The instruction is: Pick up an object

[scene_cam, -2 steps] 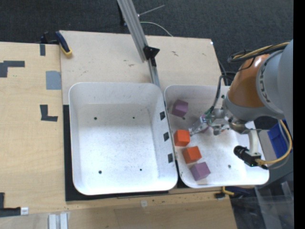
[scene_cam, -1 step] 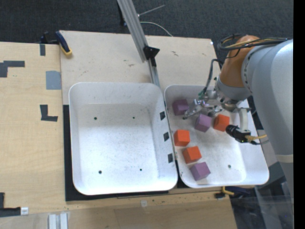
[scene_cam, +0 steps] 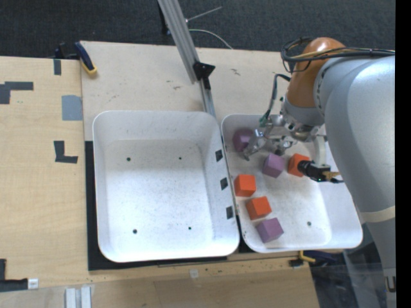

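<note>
Gripper (scene_cam: pixel 264 140) low in right bin (scene_cam: pixel 334 239), beside purple block (scene_cam: pixel 242 140); finger spread unclear. Centre over block, descend straight, avoid bin wall.

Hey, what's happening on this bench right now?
A grey robot arm reaches into the right-hand bin, its claw low among small blocks. It sits between a purple block by the bin's far wall and another purple block. Two orange cubes and a third purple block lie nearer the front. Nothing is visibly gripped.
</note>
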You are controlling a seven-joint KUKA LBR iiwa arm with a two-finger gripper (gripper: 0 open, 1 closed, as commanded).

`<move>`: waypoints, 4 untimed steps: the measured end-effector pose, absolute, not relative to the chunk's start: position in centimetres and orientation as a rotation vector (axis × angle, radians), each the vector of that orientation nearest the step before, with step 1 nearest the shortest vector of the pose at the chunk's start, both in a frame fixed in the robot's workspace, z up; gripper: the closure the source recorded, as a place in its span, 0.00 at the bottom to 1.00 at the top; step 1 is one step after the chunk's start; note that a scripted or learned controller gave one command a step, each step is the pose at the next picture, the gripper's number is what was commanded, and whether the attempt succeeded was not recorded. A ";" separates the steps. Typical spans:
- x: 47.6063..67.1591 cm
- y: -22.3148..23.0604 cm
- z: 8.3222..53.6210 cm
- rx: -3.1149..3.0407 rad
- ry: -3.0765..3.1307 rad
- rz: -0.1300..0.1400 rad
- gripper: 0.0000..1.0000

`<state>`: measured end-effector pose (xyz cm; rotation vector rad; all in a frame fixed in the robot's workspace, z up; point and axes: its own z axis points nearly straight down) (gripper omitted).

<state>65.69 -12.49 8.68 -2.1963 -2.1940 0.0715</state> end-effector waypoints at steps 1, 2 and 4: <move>59.0 -11.7 9.1 -2.219 -2.217 0.009 0.00; 64.5 -11.7 9.1 -2.198 -2.213 0.033 0.00; 59.9 -9.8 9.1 -2.219 -2.216 0.008 0.00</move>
